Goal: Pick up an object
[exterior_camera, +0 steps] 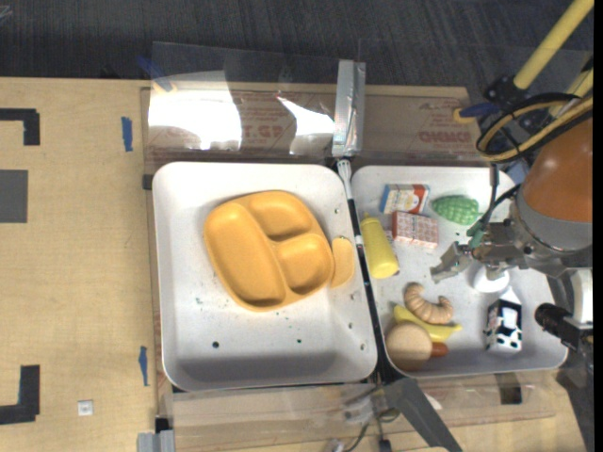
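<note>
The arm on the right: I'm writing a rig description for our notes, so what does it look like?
The arm is grey with a rounded orange band above the wrist. Black and yellow cables loop near its top. The gripper at its end is grey metal with small dark parts.

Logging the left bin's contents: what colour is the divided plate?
Yellow-orange, plain, no pattern: the plate shows best in the camera view.
</note>
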Motion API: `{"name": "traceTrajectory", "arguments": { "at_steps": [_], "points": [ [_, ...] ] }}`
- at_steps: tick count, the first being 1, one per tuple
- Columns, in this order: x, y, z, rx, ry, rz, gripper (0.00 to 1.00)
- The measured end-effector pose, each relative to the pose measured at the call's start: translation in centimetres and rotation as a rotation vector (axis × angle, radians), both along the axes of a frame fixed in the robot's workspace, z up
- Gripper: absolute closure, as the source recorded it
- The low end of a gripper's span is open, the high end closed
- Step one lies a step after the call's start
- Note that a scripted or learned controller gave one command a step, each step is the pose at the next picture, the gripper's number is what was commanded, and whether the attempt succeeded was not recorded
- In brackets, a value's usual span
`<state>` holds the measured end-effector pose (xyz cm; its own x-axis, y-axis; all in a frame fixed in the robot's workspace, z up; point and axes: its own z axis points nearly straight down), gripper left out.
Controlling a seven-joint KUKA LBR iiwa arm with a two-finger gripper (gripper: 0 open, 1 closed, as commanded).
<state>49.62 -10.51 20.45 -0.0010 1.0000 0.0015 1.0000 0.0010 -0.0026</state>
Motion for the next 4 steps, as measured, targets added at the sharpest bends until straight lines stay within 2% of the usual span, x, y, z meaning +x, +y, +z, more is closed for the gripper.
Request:
{"name": "traceTrajectory", "arguments": {
  "at_steps": [1, 2, 3, 4],
  "points": [
    [4.4, -1.1, -11.5, -0.003, -0.011, 0.062, 0.00],
    [12.9, 0.6, -11.7, -0.003, -0.009, 0.129, 0.00],
    [13.0, 0.6, -10.6, -0.004, -0.013, 0.129, 1.00],
    [12.9, 6.4, -1.7, -0.001, -0.008, -0.058, 1.00]
  ]
}}
